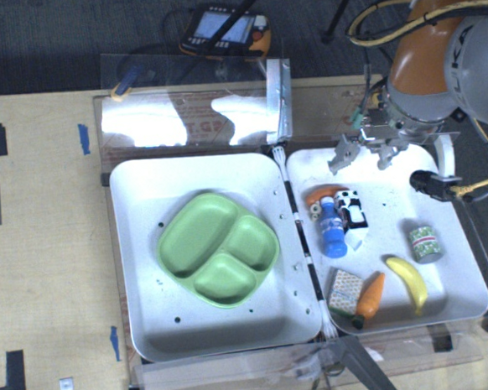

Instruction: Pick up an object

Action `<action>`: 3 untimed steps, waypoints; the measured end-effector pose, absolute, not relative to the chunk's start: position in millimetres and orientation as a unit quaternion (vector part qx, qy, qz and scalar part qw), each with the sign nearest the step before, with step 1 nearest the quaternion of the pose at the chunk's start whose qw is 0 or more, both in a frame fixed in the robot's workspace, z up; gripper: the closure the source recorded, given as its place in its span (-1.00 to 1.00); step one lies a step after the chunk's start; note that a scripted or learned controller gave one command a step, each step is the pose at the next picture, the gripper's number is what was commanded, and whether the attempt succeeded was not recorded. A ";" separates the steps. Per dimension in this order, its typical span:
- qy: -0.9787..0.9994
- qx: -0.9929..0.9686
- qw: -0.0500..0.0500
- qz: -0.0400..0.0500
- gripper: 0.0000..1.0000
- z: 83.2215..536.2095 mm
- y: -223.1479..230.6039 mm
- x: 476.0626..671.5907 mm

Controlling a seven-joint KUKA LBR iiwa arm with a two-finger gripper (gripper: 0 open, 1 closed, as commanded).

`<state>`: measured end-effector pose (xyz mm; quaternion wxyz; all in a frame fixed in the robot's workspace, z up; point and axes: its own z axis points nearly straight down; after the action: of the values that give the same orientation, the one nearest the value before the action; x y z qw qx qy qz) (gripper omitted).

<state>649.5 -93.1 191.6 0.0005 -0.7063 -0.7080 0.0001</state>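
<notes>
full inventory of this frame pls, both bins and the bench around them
divided plate: 1, green, middle of the left bin
bottle: 1, blue with white cap, lying in the right bin, left part
small box: 1, black and white, beside the bottle
orange item: 1, by the bottle's cap, too small to identify
carrot: 1, orange, right bin front
patterned packet: 1, left of the carrot
banana: 1, yellow, right bin front right
can: 1, green and white, right side
handheld pendant: 1, black, behind the bins
arm: 1, grey and orange
gripper: 1, open, over the right bin's back edge
</notes>
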 end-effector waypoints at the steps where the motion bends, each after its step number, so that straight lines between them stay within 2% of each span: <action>1: -0.717 -0.697 -0.002 -0.001 -1.00 86.2 -107.0 620.5; 2: -0.691 -0.723 -0.001 -0.002 -1.00 87.2 -97.4 547.7; 3: -0.690 -0.724 -0.003 -0.003 1.00 97.7 -97.8 549.0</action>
<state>549.0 -97.8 97.7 -0.0029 -0.7238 -0.6900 -0.0031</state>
